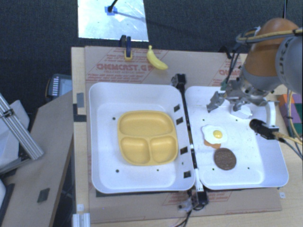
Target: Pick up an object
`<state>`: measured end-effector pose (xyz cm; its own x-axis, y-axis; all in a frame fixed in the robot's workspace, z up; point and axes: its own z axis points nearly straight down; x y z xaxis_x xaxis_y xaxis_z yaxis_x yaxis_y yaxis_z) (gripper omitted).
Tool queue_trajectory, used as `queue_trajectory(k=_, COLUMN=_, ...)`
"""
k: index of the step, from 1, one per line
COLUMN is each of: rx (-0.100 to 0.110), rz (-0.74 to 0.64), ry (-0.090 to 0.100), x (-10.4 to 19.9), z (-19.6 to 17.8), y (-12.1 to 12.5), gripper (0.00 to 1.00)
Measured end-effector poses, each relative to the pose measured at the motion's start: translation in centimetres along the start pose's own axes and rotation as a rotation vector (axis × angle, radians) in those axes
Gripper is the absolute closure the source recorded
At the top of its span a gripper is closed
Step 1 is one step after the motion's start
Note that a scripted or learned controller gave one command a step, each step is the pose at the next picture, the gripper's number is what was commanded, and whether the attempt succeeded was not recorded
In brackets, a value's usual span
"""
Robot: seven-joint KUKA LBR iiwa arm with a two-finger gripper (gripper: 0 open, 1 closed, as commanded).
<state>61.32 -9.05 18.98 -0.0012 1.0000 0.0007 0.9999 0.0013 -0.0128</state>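
Two white bins sit side by side: the left bin (102,126) holds a yellow divided tray (146,137). The right bin (272,167) holds a fried egg (214,135) with a brown patty (225,159) just beside it. The gripper (226,102) hangs over that bin's far end, well apart from both, fingers spread and clamping nothing.

One fixed camera looks down at a slant from above the bench; both white bins (142,91) lie left of the gripper (226,104).
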Motion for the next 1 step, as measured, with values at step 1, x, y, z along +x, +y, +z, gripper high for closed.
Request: queue_trajectory(k=1, rx=-0.014, rz=-0.002, ry=-0.001, x=0.01, z=-0.82, y=0.28, gripper=0.00)
